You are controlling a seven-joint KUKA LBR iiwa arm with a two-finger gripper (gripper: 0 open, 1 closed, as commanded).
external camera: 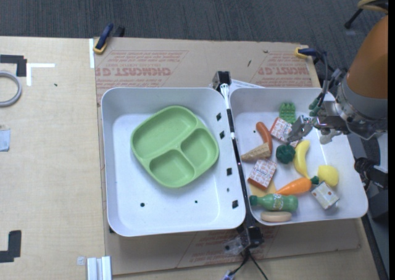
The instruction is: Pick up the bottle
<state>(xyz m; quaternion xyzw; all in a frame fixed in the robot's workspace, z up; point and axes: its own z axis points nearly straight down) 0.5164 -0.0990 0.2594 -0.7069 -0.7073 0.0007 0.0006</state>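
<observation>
Two bins sit side by side; the bottle (274,201) lies flat near the right bin (345,211)'s front wall, between carrot (295,186) and sausage (276,216). The gripper (302,128) hovers apart from the bottle, fingers spread, grasping nothing.

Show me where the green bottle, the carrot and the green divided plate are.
green bottle (275,202), camera view, on its body.
carrot (295,186), camera view, on its orange middle.
green divided plate (165,132), camera view, on its largest compartment.
</observation>
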